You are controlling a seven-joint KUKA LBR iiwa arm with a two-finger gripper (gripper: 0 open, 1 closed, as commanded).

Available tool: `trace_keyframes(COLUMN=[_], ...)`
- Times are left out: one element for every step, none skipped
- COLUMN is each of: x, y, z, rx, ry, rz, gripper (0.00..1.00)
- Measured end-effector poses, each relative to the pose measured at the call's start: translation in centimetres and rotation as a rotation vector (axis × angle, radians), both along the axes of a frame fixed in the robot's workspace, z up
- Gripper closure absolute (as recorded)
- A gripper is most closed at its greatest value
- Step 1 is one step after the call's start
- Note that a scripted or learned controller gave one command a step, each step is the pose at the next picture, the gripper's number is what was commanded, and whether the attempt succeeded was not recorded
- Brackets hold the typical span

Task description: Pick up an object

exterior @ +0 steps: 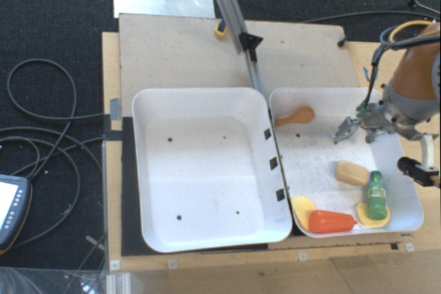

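The gripper (353, 127) hangs over the back half of the right bin (413, 220), coming in from the right under the orange-banded wrist. Its fingers look spread and released, with nothing between them and only bare bin floor showing under the tips. There is no fixed target, so any object counts. Nearest candidate by my read is the tan block (352, 173), which lies toward the front of the bin from the gripper and roughly in line with it, its long axis running left-right with a slight tilt. The brown pear-shaped piece (296, 116) lies to the gripper's left near the back wall, with its long axis also roughly left-right and its fat end toward the gripper. The green bottle (375, 195) lies further forward on a yellow piece (373, 217), long axis front-back. The orange-red piece (331, 221) and another yellow piece (302, 206) sit at the front-left corner, touching each other and well apart from the gripper. The left bin (148, 110) holds no objects.
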State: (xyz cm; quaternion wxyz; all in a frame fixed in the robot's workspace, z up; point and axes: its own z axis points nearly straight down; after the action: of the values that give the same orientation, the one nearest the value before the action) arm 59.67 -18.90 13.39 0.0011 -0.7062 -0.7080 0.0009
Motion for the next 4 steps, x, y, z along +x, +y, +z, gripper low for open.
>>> trace_keyframes(x=[0.0,0.2,0.4,1.0], y=[0.0,0.0,-0.4,-1.1], z=[-4.6,-3.2,1.3,6.0], rx=[0.0,-0.002,-0.002,-0.002], ry=[0.0,-0.008,-0.009,-0.009], rz=[-0.001,0.0,0.0,0.001], gripper=[0.0,1.0,1.0,1.0])
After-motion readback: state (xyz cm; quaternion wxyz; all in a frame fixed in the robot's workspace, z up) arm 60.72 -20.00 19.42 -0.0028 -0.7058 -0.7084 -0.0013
